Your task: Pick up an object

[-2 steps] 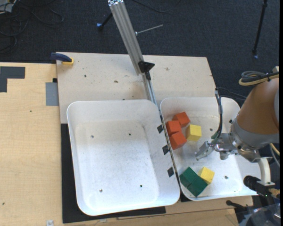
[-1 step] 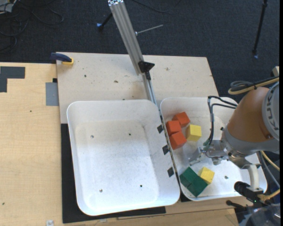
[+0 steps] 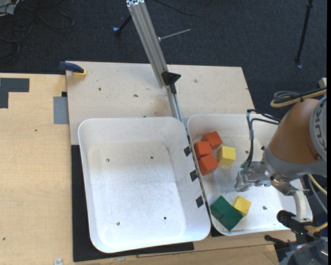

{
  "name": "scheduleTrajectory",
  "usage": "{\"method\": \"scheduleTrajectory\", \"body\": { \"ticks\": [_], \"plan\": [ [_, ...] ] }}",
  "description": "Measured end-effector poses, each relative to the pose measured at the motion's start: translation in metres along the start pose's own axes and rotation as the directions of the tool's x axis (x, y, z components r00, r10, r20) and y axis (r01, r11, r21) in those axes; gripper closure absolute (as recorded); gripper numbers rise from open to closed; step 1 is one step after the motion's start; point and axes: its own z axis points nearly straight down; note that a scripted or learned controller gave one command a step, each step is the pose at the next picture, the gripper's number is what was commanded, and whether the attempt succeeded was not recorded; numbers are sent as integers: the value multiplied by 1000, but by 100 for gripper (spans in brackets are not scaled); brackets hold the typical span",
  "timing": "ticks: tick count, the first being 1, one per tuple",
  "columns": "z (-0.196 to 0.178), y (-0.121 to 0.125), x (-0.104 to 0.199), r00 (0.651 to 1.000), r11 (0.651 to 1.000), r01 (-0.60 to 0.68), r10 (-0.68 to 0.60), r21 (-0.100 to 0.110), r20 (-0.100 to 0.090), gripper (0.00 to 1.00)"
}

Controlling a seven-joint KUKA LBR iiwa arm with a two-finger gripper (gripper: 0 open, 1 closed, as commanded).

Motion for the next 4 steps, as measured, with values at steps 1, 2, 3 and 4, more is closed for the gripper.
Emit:
{"method": "scheduleTrajectory", "body": {
  "ticks": [1, 2, 3, 4],
  "plan": [
    [-42, 4, 0, 1000, 1000, 14, -14, -7, 2, 100],
    [-105, 8, -2, 1000, 1000, 12, -12, -10, 3, 100],
    [-131, 9, -2, 1000, 1000, 12, -12, -6, 2, 100],
    [-115, 18, 47, 1000, 1000, 14, -14, 0, -1, 100]
  ]
}}
